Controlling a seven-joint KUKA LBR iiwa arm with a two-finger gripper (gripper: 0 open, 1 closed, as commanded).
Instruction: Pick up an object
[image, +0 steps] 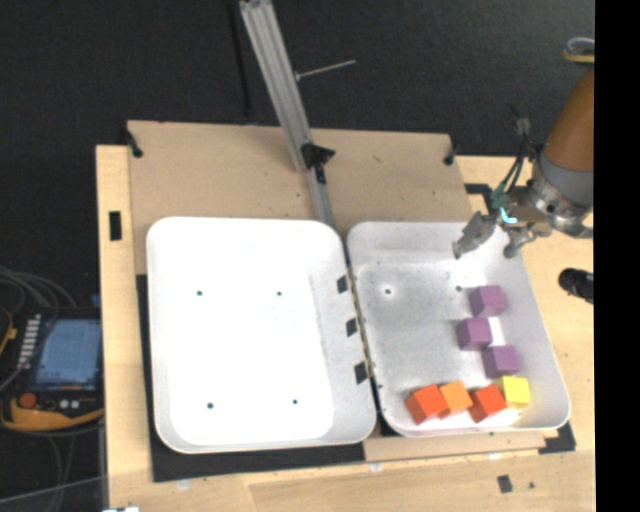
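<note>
Right-hand bin (410, 320) holds coloured blocks (474, 332), with the jaws spread empty over its far rim.

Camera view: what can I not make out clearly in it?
- Arm: cut off by the right edge above the wrist.
- White patch between the purple blocks: too small to tell a block from the bin floor.
- Screen of the device left of the bench: blurred, unreadable.
</note>
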